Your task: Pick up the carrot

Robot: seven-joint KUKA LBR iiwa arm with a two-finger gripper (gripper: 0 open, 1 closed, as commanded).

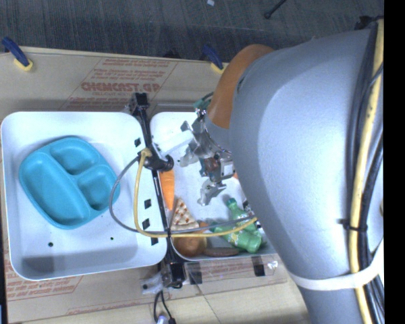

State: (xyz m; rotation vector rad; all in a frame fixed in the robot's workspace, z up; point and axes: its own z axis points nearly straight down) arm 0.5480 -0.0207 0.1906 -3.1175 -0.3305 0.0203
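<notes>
Orange carrot [167,189]: lies lengthwise at left edge of right bin [163,128], beside the divider | gripper [211,193]: above right bin, right of carrot, not touching it; finger state cannot be determined | blue plate [67,179]: in left bin [13,201].

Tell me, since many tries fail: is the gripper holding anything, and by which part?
Nothing is held. The gripper hangs over the right bin, with the carrot lying apart beside it.
</notes>
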